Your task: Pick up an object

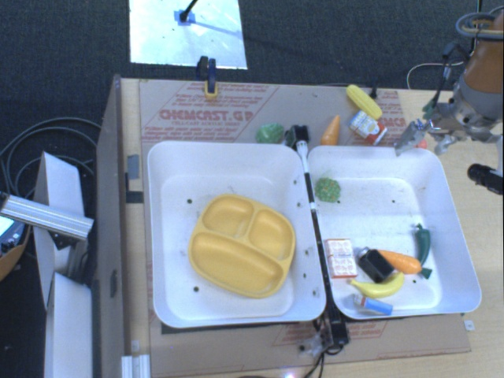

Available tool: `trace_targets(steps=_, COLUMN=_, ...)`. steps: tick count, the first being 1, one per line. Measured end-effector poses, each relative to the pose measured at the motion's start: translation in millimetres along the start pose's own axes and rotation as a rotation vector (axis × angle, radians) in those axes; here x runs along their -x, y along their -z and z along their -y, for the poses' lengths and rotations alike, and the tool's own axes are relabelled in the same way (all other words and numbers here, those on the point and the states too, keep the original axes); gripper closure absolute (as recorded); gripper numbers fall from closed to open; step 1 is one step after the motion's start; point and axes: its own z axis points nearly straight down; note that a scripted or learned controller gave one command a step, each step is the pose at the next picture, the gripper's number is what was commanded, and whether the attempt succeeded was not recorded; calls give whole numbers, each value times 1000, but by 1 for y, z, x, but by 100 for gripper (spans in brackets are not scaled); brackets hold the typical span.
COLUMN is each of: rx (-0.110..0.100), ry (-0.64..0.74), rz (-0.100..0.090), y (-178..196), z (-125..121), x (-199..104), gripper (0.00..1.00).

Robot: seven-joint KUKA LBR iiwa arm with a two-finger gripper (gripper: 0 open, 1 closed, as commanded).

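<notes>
The gripper (421,135) sits at the upper right of the frame, above the far right corner of the right bin (453,211); its finger state cannot be determined. The right bin holds a green leafy item (327,188) at its upper left, and a carton (340,257), black block (376,264), carrot (401,261), banana (378,287) and green pepper (424,245) at its lower area. The left bin (169,211) holds a yellow divided tray (242,245).

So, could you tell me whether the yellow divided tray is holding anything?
Empty: the yellow tray shows bare compartments, right way up.
</notes>
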Motion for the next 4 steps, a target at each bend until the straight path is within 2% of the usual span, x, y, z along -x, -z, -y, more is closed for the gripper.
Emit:
trace_targets(steps=1, rx=-24, ry=1, rz=-11, y=-115, z=8, x=-41, gripper=0)
trace_targets(steps=2, rx=-17, ry=5, rz=-10, y=-107, z=5, x=-114, gripper=0)
trace_targets(steps=3, rx=-17, ry=1, rz=-8, y=-107, z=6, x=-123, gripper=0)
trace_targets(steps=4, rx=-20, ry=-5, rz=-7, y=-107, z=33, x=-117, gripper=0)
